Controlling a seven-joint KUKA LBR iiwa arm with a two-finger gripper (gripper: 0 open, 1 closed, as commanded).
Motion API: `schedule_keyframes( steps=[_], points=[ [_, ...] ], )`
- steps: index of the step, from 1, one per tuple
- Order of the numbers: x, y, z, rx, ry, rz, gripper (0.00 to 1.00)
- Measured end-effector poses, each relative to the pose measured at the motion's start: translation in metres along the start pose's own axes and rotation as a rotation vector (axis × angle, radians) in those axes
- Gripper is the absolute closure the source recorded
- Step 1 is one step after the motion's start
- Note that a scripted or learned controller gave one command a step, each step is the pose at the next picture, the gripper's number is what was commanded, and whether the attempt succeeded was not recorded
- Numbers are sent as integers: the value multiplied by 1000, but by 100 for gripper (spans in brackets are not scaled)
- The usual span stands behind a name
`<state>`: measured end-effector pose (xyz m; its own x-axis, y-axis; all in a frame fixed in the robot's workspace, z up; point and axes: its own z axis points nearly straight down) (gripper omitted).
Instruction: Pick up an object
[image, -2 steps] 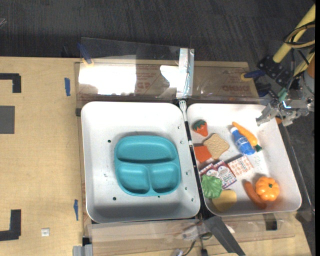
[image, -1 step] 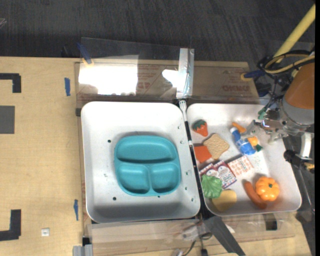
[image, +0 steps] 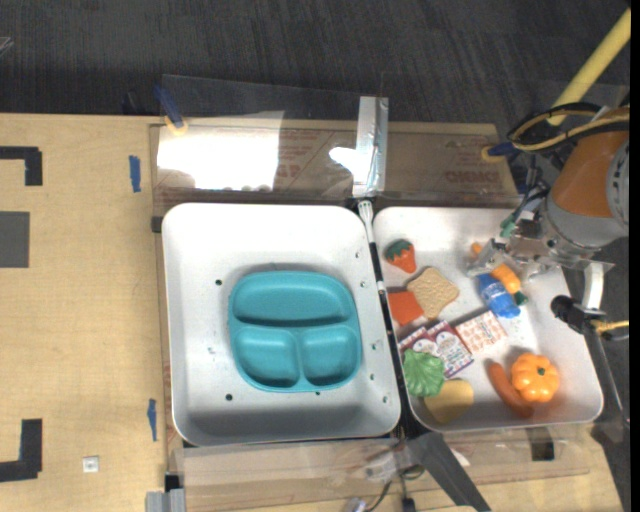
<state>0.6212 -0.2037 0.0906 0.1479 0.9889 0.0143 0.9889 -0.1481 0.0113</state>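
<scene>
**Claw hovers at the right bin's far edge**

The claw (image: 520, 243) hangs over the right bin (image: 585, 400) (finger state cannot be told). A blue bottle (image: 497, 294) lies just near-left of it, long axis running far-left to near-right; the pumpkin (image: 534, 377) sits nearer.

overhead slanted view, both bins (image: 190, 240)

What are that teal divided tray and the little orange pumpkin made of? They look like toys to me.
The teal divided tray looks like moulded plastic: one even colour, rounded compartment edges, a soft sheen. The pumpkin also seems plastic, or perhaps rubbery vinyl: glossy orange ribs with a bright highlight and a small green stem. It looks like play food, though the view cannot settle hard or soft.
</scene>
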Motion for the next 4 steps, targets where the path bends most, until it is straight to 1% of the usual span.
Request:
schedule_keyframes(
  steps=[1,2,3,4],
  points=[
    [-3,-1,-10,1,-8,1,100],
    [70,31,-129,-1,-13,88,100],
    [90,-69,-72,16,-12,-255,100],
    [138,-14,-93,10,-12,-226,100]
  ],
)
